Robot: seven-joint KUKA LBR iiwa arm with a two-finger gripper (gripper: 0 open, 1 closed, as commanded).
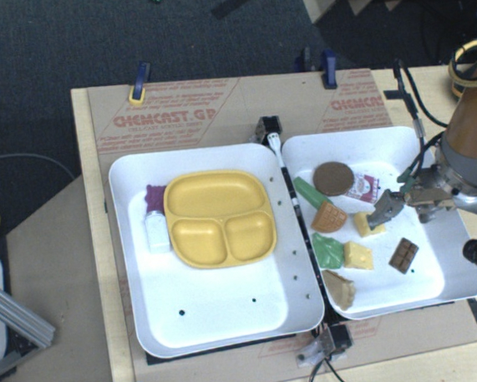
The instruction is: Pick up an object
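Observation:
My gripper (386, 210) hangs over the right bin (416, 295), reaching in from the right. It is just right of and above a small yellow cube (363, 223), and I cannot tell whether it touches the cube. Around it lie a brown round disc (334, 178), a red-and-white packet (363, 188), an orange-brown wedge (329, 217), a green stick (309, 192), a green leafy piece (330, 253), a pale yellow block (360, 256), a chocolate bar piece (403, 255) and a tan chunk (340, 289).
The left bin (208, 315) holds a yellow divided plate (220, 217) and a purple-and-white bottle (154, 217) beside it. A raised divider (295, 214) separates the bins. The arm's orange band (474, 130) stands above the right bin's right wall.

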